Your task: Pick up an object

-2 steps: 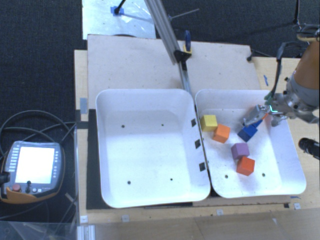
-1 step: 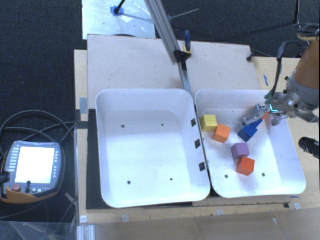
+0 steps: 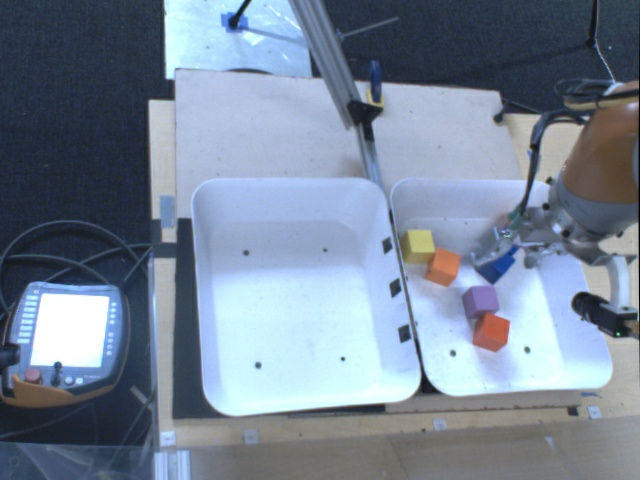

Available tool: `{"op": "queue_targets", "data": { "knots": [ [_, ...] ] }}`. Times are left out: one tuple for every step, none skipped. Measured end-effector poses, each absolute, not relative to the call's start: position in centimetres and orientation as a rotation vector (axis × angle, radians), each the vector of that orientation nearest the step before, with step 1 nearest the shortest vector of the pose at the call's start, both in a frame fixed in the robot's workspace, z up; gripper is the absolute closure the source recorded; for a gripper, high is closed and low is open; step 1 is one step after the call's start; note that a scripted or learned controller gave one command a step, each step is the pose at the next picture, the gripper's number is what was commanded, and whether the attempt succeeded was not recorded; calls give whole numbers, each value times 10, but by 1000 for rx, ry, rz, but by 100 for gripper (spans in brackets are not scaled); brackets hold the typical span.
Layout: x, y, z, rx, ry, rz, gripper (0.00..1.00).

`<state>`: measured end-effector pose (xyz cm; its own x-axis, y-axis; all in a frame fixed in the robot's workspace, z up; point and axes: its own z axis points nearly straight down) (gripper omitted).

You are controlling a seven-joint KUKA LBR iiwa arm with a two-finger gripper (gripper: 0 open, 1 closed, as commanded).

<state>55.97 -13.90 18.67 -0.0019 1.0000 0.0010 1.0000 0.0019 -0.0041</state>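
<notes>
The right bin [image 3: 560,368] holds several blocks. A yellow block [image 3: 418,243] and an orange block [image 3: 443,266] lie near its left wall. A purple block [image 3: 481,299] touches a red-orange block [image 3: 491,332] in the middle. My gripper [image 3: 497,252] reaches in from the right, over the bin's upper middle. It is shut on a blue block [image 3: 494,265], which sits tilted between the metal fingers [image 3: 503,238] and is partly hidden by them.
The left bin [image 3: 230,218] stands beside the right one, with a shared wall between them. A slanted metal pole [image 3: 325,48] crosses the bench at the back. A teach pendant [image 3: 65,343] lies off the bench at the far left.
</notes>
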Motion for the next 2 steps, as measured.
{"op": "queue_targets", "data": {
  "knots": [
    [551,-136,128,-2216,-2220,4,0],
    [551,-136,88,-2217,-2222,2,0]
  ]
}}
